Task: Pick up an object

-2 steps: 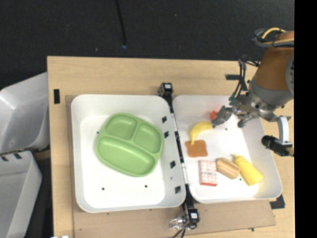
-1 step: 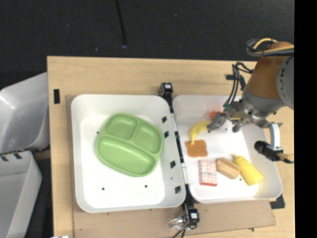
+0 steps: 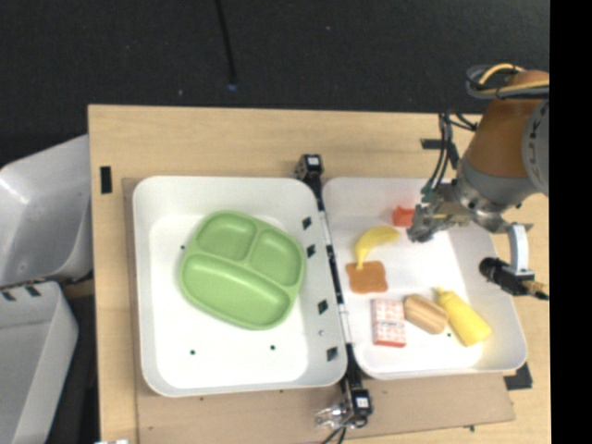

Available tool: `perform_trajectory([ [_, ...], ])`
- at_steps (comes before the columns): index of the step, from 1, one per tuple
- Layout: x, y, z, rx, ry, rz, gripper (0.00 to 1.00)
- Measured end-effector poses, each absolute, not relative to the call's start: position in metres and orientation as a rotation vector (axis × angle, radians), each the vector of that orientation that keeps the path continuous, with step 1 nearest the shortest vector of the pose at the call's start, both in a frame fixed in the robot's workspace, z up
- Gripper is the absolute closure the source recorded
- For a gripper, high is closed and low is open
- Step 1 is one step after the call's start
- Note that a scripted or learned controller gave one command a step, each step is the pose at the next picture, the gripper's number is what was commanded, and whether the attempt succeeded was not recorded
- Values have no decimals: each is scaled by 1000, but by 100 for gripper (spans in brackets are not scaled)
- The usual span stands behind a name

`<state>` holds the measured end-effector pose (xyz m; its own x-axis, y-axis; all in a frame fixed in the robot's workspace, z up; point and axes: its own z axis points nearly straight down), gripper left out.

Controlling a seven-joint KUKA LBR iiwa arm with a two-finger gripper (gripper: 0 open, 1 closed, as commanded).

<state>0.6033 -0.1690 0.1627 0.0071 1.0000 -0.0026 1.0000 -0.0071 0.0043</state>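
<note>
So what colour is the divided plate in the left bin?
Light green; the divided plate shows clearly in the camera view.

Two white bins [image 3: 148, 359], one green plate [image 3: 242, 268], seemingly six small items [image 3: 368, 277].

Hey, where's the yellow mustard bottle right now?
The mustard bottle lies in the right bin, near its front right corner, right beside the hot dog bun on that bun's right.

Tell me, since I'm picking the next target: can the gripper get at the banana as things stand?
Probably yes. The banana lies in the open in the right bin, apart from the toast piece below it, and the gripper hovers just to its right with nothing between them.
</note>
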Motion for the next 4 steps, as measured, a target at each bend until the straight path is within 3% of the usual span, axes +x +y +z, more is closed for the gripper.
perform_trajectory([
  [2,598,-176,245,2219,2216,4,100],
  [4,578,-69,229,2216,2228,-1,100],
])
